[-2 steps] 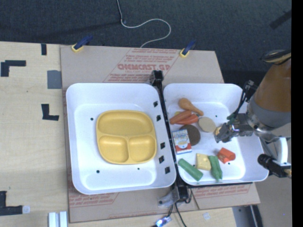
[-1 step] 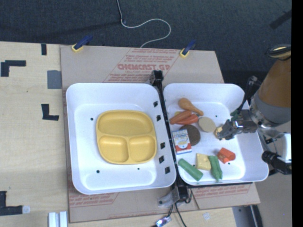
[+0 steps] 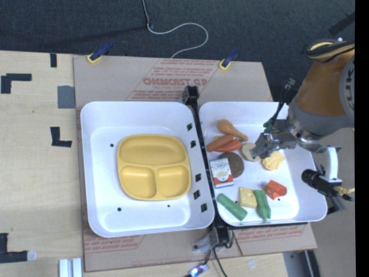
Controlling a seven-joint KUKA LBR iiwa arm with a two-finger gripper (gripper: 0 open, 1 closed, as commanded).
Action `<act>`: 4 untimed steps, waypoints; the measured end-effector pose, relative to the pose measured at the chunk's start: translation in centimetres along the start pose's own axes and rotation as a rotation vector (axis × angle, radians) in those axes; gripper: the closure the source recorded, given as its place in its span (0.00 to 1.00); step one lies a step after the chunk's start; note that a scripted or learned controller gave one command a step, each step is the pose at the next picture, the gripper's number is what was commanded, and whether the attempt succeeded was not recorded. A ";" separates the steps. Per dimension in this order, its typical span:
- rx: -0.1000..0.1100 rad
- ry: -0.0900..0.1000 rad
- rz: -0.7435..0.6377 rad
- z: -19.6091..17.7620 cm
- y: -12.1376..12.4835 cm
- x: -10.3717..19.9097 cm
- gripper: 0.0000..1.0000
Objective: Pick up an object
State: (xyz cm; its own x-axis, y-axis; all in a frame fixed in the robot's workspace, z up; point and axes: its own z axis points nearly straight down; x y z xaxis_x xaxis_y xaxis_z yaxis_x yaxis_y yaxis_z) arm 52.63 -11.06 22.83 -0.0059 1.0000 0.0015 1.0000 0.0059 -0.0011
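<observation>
Corn cob (image 3: pixel 273 161): ridged yellow plastic | tool (image 3: pixel 262 147): finger state unclear | tray (image 3: pixel 153 167): glossy, three-compartment

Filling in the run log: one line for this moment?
tool: low in right bin | nearest: corn | yellow tray: left bin

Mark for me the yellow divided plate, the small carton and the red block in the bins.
yellow divided plate (image 3: pixel 153 150): camera view, on the floor of its large upper compartment.
small carton (image 3: pixel 221 172): camera view, middle of its printed top face.
red block (image 3: pixel 275 189): camera view, centre of its top.
</observation>
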 end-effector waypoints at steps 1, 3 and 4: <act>0.001 0.000 0.000 0.1 3.1 3.3 1.00; 0.002 -0.001 0.001 1.0 8.3 12.5 1.00; -0.001 0.000 0.001 0.0 11.9 15.8 1.00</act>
